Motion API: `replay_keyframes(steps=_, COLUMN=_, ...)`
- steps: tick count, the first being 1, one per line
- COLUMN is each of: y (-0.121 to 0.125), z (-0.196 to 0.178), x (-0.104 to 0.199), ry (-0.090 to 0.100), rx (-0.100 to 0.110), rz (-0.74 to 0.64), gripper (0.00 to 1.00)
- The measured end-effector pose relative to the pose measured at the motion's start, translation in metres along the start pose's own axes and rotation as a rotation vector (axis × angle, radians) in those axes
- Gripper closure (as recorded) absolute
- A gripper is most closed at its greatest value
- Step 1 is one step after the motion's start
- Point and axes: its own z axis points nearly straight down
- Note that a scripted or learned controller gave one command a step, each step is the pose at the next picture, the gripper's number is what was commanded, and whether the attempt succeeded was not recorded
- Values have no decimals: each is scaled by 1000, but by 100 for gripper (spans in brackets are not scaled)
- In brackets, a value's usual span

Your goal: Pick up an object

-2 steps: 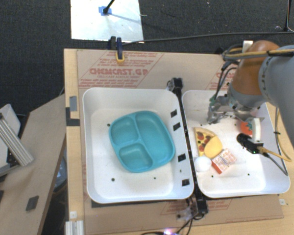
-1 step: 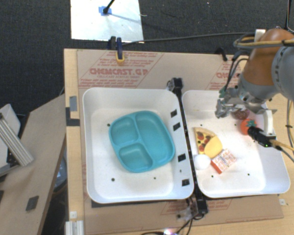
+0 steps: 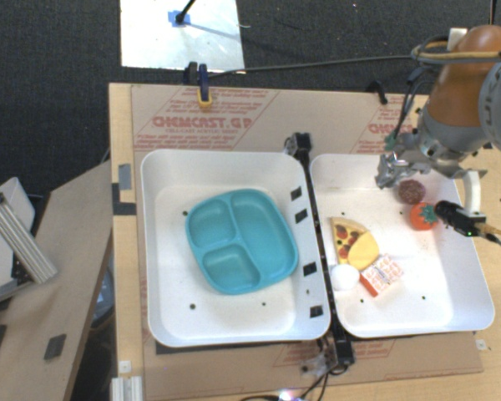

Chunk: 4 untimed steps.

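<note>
Objects lie scattered in the right bin (image 3: 451,307): a pizza slice toy (image 3: 353,239) at nine o'clock, a white ball (image 3: 345,276) and small red-and-white packet (image 3: 381,275) near the middle, a tomato (image 3: 422,215) and brown round piece (image 3: 412,191) at one o'clock. Above that piece hovers the gripper (image 3: 392,174); I cannot tell its grip. The left bin (image 3: 163,224) holds a teal divided plate (image 3: 240,241).

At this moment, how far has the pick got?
Done: the gripper has reached the right bin, beside the brown round piece. In hand: nothing visibly held. Left: a grasp and lift; the tomato, pizza slice, white ball and red packet lie in the bin.
</note>
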Motion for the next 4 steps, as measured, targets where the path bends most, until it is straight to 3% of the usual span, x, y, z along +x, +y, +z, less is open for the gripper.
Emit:
replay_keyframes(steps=1, y=-1, z=-57, x=-10, ry=-1, rx=-2, rz=2, gripper=100)
replay_keyframes(steps=4, y=-28, z=-28, x=150, ry=3, rx=6, rz=-6, gripper=100)
